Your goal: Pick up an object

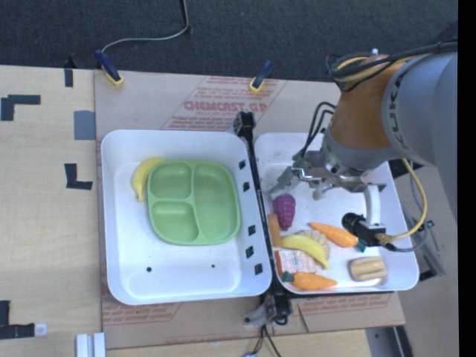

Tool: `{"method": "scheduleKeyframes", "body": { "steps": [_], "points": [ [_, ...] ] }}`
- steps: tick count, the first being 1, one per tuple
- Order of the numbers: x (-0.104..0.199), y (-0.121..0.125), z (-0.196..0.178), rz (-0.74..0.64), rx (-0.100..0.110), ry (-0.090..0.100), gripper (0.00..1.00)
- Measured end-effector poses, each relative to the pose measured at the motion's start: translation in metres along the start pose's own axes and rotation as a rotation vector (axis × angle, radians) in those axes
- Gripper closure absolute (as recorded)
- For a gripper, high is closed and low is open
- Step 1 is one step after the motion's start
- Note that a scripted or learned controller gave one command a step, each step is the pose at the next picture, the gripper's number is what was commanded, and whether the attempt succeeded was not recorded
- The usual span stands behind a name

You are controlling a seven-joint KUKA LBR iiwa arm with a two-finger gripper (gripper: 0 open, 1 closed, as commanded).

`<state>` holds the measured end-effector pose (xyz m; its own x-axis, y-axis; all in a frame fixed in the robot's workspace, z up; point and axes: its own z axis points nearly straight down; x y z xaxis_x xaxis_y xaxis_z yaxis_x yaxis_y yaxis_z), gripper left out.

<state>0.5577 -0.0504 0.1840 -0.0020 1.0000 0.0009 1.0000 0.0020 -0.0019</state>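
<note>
The right bin (398, 222) holds several toy foods: a purple grape bunch (283, 209), a yellow banana (306, 247), an orange carrot (335, 234), a second carrot (314, 280) and a tan bread roll (367, 268). My gripper (303, 186) hangs over the upper left part of this bin, just above and to the right of the grapes. Its two fingers stand spread apart and open, with nothing between them. The grey and orange arm covers the bin's far right corner.
The left bin (119, 236) carries a green divided plate (195, 202) with a yellow banana (141, 175) tucked against its left edge. A black divider (253, 199) runs between the bins. A red and white packet (294, 261) lies by the lower carrot.
</note>
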Motion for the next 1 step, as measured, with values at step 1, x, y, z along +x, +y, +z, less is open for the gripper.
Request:
{"method": "scheduleKeyframes", "body": {
  "steps": [1],
  "points": [
    [-0.0094, 0.0033, 0.0001, 0.001, 0.0, 0.0, 0.0]
  ]
}}
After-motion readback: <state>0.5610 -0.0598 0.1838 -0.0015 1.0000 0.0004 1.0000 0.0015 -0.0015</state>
